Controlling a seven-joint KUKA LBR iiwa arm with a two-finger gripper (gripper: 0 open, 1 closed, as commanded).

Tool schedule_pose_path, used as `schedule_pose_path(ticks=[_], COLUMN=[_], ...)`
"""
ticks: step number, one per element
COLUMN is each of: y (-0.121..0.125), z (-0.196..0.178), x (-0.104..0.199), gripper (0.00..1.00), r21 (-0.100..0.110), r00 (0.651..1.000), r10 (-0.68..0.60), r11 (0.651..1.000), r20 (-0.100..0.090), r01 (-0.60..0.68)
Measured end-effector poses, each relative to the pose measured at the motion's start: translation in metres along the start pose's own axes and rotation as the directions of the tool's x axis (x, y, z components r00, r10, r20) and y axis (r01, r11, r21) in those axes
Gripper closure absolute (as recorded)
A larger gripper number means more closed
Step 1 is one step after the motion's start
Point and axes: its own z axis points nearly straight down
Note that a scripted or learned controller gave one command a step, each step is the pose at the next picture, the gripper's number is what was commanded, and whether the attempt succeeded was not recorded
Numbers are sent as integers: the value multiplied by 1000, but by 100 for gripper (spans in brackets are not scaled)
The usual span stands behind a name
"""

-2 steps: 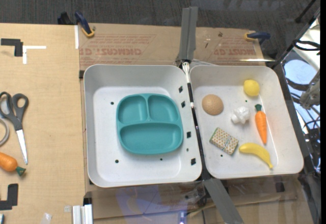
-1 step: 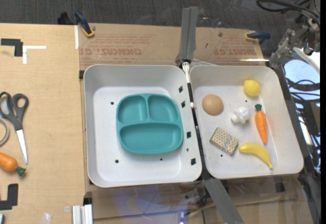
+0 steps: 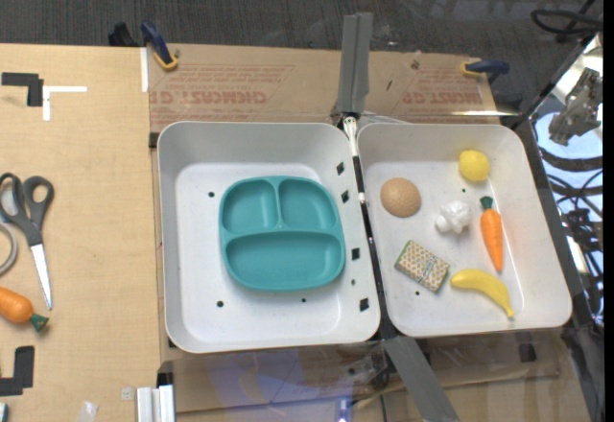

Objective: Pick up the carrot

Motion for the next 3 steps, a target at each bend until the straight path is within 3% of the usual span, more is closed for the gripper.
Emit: schedule_pose_path(ticks=[1, 3], y=[29, 30], z=[45, 26], x=[1, -2], gripper=[100, 100], r21=[-1, 0], r00=[1000, 1000], r10=[-10, -13], r11=[1000, 1000], r20=[-1, 9], r01=[10, 13])
